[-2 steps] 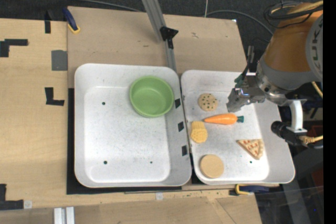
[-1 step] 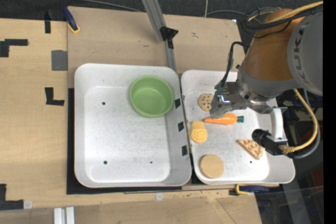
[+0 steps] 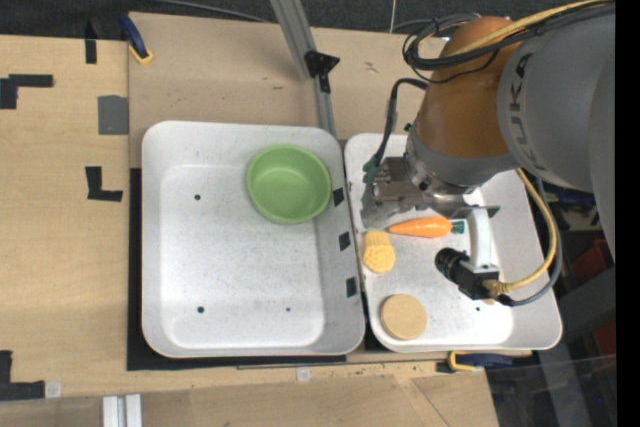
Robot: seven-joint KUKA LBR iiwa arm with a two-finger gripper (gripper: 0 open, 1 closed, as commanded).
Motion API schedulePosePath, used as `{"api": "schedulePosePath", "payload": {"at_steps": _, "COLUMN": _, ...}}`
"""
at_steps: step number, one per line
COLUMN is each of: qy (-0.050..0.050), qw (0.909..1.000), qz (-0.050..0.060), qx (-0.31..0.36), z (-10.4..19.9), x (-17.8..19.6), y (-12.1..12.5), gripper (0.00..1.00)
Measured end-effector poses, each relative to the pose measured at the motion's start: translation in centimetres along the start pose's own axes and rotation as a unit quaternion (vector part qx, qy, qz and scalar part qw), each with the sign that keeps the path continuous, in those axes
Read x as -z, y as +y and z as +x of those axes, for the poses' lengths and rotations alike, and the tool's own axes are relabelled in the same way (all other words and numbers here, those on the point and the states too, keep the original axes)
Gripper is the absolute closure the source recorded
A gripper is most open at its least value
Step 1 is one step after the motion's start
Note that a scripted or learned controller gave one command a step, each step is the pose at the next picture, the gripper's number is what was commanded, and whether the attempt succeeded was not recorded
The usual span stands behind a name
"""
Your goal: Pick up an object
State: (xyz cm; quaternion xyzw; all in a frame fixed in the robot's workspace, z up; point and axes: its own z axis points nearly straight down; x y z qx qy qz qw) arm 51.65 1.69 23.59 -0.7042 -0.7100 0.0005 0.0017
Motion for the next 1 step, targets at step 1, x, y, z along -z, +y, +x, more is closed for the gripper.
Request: {"api": "schedulePosePath", "payload": {"at_steps": 1, "qy": 0.0, "qw": 1.0, "qz": 0.001, "qx": -0.001, "z": 5.07, "x": -1.42, "y": -0.88, "gripper": 1.0}}
